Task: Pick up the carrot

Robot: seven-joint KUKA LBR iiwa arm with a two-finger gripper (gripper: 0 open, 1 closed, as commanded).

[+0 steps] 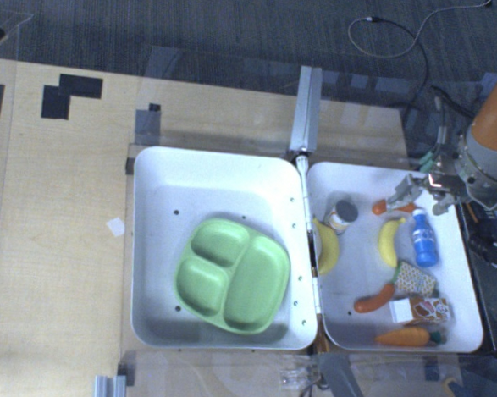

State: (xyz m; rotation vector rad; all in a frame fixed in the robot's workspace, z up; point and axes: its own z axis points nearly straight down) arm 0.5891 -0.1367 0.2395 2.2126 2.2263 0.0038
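Currently hand sits over upper right part of right bin, fingers spread apart, nothing between them. Carrot lies flat at bin's near edge, well apart from hand, toward camera, just beside small patterned packet. Between the two: blue bottle, banana, reddish sausage. Small orange-red piece near fingertips, contact unclear. Left bin carries green divided tray.

Glossy green plastic tray; smooth white bins; pale wood bench.
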